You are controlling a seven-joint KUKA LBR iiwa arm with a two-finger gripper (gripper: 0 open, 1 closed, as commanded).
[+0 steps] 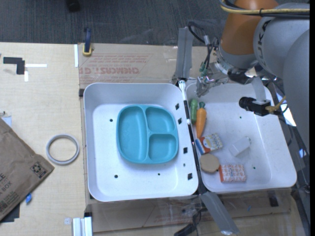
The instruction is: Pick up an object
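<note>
The right bin holds an orange carrot with a green piece just behind it, both along the left wall. Nearer the front lie a small printed packet, a round tan disc, a red and white box and a pale translucent block. My gripper hangs over the far left corner of this bin, just behind the green piece and the carrot. Nothing shows held in it.
The left bin holds a teal divided plate. A tape ring and a brown cardboard box lie on the bench to the left. The arm's orange band and cables rise over the right bin's far edge.
</note>
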